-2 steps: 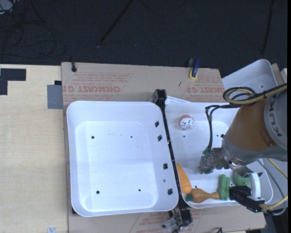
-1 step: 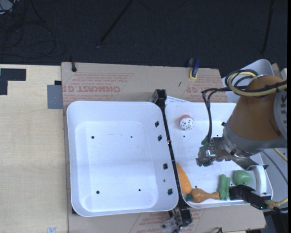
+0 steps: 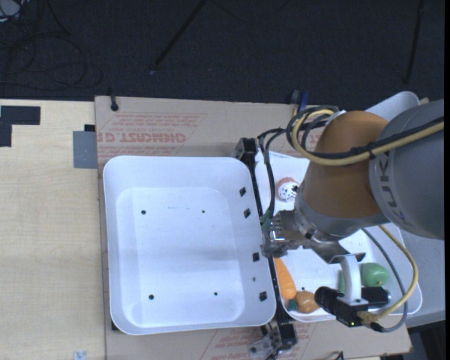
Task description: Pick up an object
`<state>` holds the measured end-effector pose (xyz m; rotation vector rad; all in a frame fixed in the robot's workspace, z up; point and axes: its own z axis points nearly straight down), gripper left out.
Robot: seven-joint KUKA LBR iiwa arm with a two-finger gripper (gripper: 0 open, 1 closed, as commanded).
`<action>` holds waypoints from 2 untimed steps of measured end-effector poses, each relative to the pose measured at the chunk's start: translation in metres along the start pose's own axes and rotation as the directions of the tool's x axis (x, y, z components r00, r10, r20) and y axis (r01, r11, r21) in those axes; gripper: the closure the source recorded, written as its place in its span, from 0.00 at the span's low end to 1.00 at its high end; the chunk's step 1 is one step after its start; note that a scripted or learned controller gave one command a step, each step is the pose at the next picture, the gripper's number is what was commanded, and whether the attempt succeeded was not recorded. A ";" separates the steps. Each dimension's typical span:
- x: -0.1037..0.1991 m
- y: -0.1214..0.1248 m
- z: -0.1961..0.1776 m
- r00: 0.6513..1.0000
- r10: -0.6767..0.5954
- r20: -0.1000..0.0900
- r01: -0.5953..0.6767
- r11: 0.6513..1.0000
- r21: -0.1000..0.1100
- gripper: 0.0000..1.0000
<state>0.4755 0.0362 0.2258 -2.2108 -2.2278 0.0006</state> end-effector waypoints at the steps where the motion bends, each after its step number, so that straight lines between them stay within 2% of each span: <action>1: -0.090 -0.001 -0.079 1.000 0.015 0.005 -0.015 1.000 -0.006 1.00; 2: -0.042 0.000 -0.064 1.000 0.005 0.001 -0.005 1.000 0.002 1.00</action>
